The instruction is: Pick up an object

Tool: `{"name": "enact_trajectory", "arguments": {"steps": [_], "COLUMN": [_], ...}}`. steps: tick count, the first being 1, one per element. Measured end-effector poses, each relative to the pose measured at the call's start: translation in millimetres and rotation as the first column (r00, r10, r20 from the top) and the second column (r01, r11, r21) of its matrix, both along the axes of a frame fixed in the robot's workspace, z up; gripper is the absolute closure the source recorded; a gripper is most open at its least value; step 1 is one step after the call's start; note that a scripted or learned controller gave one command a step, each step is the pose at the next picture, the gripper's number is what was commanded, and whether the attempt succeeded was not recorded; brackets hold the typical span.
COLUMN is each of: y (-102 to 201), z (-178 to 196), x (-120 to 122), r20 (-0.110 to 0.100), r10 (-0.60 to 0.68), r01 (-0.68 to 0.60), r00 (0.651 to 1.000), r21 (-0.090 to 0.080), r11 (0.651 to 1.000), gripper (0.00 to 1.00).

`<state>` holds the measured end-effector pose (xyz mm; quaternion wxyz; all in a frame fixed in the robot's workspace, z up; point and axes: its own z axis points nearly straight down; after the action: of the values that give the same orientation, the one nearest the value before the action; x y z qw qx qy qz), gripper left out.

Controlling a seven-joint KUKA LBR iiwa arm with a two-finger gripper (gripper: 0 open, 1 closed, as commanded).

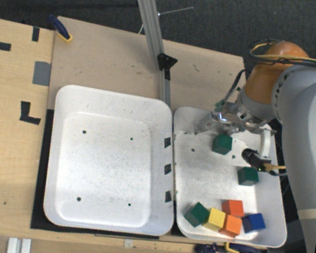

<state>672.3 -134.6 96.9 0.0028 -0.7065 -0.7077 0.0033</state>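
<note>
So the right bin (198,172) has 7 little blocks in it. 1 dark green cube (222,144) sits up near the top, tilted a bit, and another dark green one (248,176) lies further down toward the right wall. The rest bunch up at the bottom edge: a green cube (196,214), a yellow one (216,218) touching it, 2 orange ones (232,216), then a blue cube (254,222).

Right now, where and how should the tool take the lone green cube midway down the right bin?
Probably by two opposite flat side faces of the green cube, coming straight down from above. It sits flat and apart from other blocks, though the bin's right wall is close, so the fingers likely fit best along that wall.
</note>
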Motion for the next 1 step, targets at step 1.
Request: {"name": "enact_trajectory", "arguments": {"steps": [1], "y": [0.7], "z": [13.1], "x": [1.3], "r20": [0.004], "r10": [0.002], "r01": [-0.002], "r00": [1.0], "r21": [-0.001], "r11": [1.0], "gripper": [1.0]}}
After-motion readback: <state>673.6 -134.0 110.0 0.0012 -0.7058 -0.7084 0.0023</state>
